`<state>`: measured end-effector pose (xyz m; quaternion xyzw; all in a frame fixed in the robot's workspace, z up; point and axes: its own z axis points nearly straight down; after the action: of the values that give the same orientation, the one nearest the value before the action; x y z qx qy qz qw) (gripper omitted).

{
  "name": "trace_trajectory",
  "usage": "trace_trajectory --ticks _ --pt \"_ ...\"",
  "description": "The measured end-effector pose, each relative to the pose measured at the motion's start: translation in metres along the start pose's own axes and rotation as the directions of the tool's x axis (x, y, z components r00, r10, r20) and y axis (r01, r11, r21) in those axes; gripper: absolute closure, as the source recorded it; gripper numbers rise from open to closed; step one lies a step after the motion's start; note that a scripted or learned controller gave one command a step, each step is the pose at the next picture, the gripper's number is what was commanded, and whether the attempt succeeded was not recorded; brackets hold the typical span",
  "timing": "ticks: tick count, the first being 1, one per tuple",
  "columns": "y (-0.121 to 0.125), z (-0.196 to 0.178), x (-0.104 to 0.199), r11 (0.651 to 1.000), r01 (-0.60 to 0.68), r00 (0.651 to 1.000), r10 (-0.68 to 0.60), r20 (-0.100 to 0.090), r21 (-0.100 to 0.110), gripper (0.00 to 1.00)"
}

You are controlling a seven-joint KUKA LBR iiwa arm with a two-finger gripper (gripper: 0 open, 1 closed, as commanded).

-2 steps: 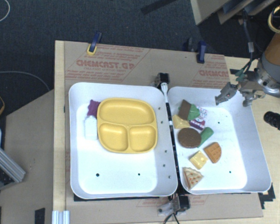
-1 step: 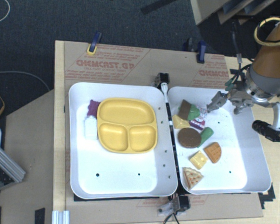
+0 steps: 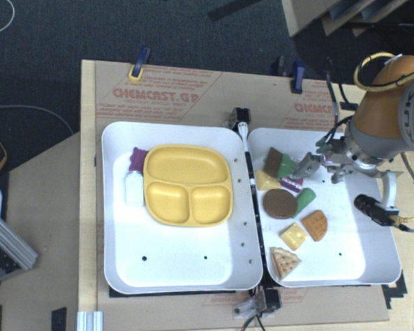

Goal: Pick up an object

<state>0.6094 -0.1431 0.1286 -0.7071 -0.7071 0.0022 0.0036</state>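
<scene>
The right bin (image 3: 368, 270) holds several toy foods. A brown block (image 3: 273, 160), a green piece (image 3: 288, 166), a purple bar (image 3: 290, 182) and a pale yellow piece (image 3: 265, 180) cluster at its upper left. Below them lie a round brown cookie (image 3: 279, 203), a green cylinder (image 3: 306, 198), an orange bread slice (image 3: 316, 225), a yellow cube (image 3: 293, 236) and a tan wedge (image 3: 284, 261). My gripper (image 3: 305, 165) reaches in from the right and hangs low over the cluster, just right of the green piece. I see nothing held in it.
The left bin (image 3: 180, 268) carries a yellow divided plate (image 3: 188, 185), with a purple thing (image 3: 137, 158) and a white thing (image 3: 133, 188) along the plate's left side. A raised rim (image 3: 251, 192) separates the two bins. The right bin's right half is bare white floor.
</scene>
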Motion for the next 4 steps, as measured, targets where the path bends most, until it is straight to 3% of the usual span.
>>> trace_trajectory --ticks 1,2,4 --pt "0.002 0.042 0.001 1.000 0.000 1.000 0.000 -0.002 -0.009 0.00" --pt "0.006 0.026 0.001 1.000 0.000 1.000 0.000 -0.001 -0.021 1.00" --pt "0.003 -0.099 0.003 1.000 0.001 1.000 -0.001 0.005 -0.018 1.00"
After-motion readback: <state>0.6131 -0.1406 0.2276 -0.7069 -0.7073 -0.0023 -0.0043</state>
